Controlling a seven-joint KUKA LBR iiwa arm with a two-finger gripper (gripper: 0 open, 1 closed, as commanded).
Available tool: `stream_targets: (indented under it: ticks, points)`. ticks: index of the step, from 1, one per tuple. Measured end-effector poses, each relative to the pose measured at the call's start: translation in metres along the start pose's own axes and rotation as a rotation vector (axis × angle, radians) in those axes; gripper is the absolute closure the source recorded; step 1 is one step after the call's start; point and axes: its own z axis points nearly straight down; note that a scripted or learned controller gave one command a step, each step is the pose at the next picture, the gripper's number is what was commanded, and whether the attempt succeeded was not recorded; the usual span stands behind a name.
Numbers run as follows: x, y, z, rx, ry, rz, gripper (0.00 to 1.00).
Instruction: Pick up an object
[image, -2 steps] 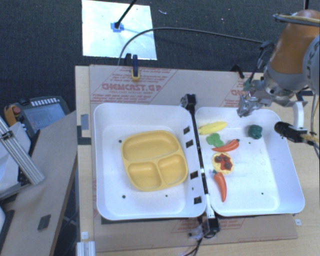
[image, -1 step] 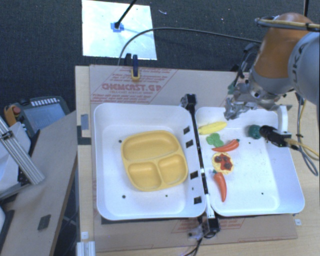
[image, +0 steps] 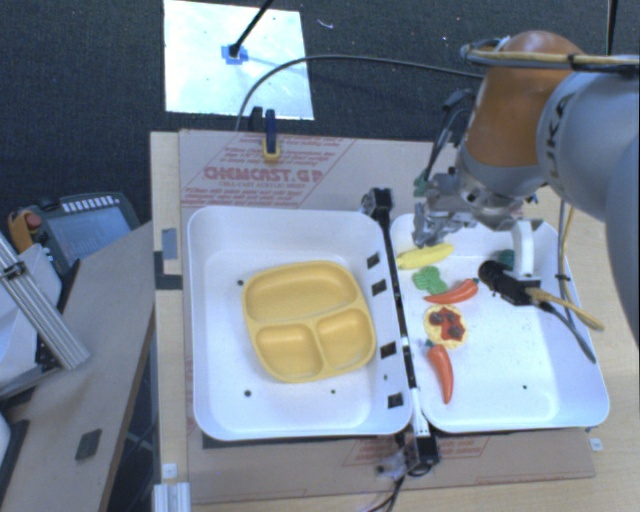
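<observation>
orange carrot (image: 441, 371) nearest, right bin (image: 560, 395) front; bare floor to its right. pizza toy (image: 445, 325), red pepper (image: 452, 292), green piece (image: 429, 277), yellow banana (image: 424, 256) crowd bin's left wall. gripper (image: 428, 236) just over banana, grip possibly empty, cannot tell.

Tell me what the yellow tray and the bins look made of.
Yellow tray: likely moulded plastic, matte, with rounded compartment walls and even colour. Left bin and right bin: probably thin formed plastic, white, slightly glossy, with soft rounded rims. Neither can be confirmed by look alone.

two bins (image: 215, 330) (white), one yellow tray (image: 303, 320)
</observation>
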Motion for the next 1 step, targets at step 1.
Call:
stream_targets:
  ticks: [1]
  points:
    - [0.0570,0.0027,0.0016,-0.002,0.001,-0.001,1.00]
